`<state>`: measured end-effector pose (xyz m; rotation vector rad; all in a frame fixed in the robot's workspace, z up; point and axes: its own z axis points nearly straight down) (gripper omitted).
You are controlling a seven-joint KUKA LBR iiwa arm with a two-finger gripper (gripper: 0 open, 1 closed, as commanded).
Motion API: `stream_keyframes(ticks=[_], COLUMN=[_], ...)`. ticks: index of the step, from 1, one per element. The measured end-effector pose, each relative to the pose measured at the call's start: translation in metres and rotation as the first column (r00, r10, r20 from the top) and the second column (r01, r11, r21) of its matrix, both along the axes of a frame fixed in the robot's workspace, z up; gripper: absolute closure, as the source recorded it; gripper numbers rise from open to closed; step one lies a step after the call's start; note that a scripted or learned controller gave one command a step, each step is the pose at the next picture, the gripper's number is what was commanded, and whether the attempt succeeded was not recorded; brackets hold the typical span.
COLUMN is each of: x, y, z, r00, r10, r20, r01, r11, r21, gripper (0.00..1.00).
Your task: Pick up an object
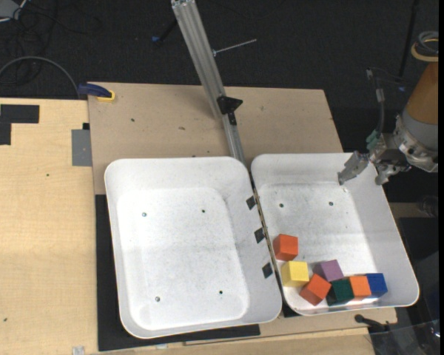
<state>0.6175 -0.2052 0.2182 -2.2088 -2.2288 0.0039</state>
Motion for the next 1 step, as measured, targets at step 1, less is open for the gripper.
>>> stream_keyframes(ticks=[1], x=[-0.1135], y=[0.0692], z=[-0.0669], r00=[1.000], r10=[-0.011], r20=[-0.010], r01=[0.011], r11=[1.000], r21=[0.005], gripper=[0.00])
